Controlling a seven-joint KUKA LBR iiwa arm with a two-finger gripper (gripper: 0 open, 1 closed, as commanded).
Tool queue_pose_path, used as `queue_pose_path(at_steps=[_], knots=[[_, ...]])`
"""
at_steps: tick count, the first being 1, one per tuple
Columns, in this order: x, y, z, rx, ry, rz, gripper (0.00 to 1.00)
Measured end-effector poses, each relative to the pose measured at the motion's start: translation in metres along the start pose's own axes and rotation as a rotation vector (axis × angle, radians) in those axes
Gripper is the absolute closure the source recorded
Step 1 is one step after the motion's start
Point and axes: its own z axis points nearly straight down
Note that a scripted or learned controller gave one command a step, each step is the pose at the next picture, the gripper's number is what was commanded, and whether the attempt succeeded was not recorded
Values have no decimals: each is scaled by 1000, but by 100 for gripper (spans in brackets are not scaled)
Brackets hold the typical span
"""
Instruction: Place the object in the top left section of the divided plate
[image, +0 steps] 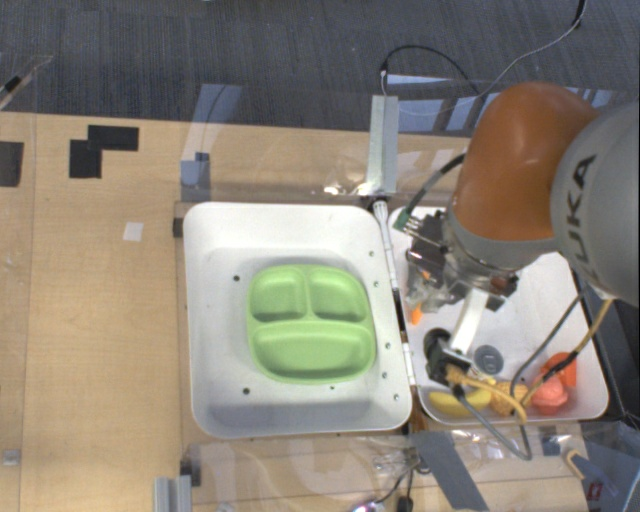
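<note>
Left bin: a green divided plate is held flat at its middle.
Right bin: set just right of the plate's bin.
Right bin contents: a yellow thing and a red-orange thing are seen at its near end, well right of the plate.
Gripper: held over the right bin, right of the plate; whether it is clenched or released cannot be told.
Task object: which one is meant cannot be told; the loose things are seen apart from the plate.

Open room above the divided plate; the arm crowds the right bin.
</note>
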Motion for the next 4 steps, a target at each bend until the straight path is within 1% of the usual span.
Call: queue_pose_path(at_steps=[1,2,3,4], knots=[[26,-13,24,2,-2,42,100],[26,-13,24,2,-1,42,0],[61,-29,15,1,0,-533,0],[63,-27,7,1,0,-533,100]])
